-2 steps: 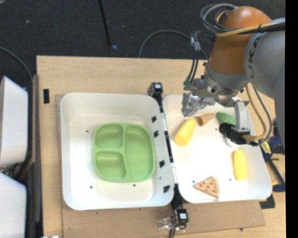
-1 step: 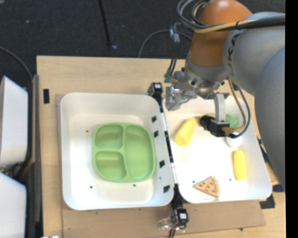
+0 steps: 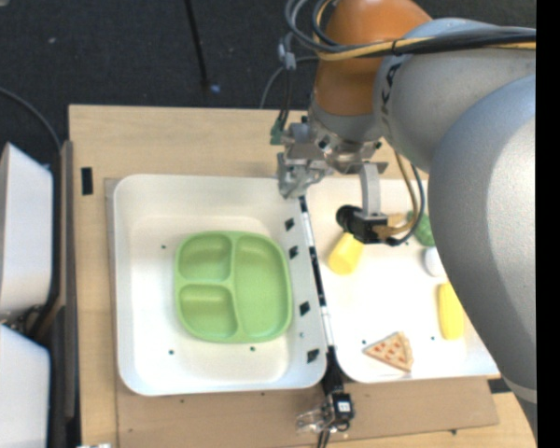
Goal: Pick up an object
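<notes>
Tool (image 3: 296,179) hangs near a stubby, tilted yellow cylinder (image 3: 345,254).

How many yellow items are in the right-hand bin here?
2. One yellow block lies in the right bin near its left edge; one yellow bar lies further right, beside the arm. The arm covers part of that bin, so others may be hidden.

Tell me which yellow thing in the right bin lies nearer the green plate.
The short yellow cylinder; the longer yellow bar lies farther right, past the pizza slice.
</notes>
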